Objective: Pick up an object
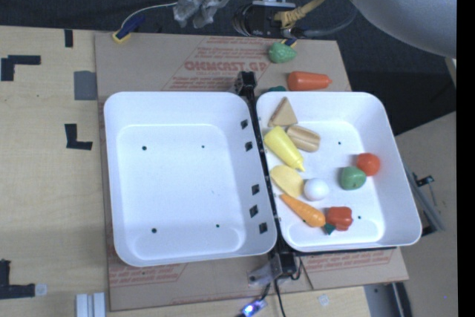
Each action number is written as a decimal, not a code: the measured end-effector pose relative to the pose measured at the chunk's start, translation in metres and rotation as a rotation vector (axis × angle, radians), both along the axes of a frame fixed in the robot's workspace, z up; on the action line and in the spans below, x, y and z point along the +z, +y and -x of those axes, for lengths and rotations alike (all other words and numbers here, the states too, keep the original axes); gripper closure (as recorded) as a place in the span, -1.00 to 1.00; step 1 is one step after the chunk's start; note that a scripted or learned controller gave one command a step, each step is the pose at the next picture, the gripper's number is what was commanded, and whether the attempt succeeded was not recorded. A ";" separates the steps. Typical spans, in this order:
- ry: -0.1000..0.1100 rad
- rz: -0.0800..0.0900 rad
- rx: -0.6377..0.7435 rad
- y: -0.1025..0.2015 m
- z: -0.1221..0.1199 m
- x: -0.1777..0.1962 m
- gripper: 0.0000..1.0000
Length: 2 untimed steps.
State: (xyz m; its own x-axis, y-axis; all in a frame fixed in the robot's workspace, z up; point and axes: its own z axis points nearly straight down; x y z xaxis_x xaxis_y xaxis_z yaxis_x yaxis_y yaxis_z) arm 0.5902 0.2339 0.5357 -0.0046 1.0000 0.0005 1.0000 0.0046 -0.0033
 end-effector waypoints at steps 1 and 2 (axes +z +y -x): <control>-0.001 -0.001 0.002 0.000 0.094 0.001 1.00; -0.002 0.001 -0.004 -0.016 0.107 -0.001 1.00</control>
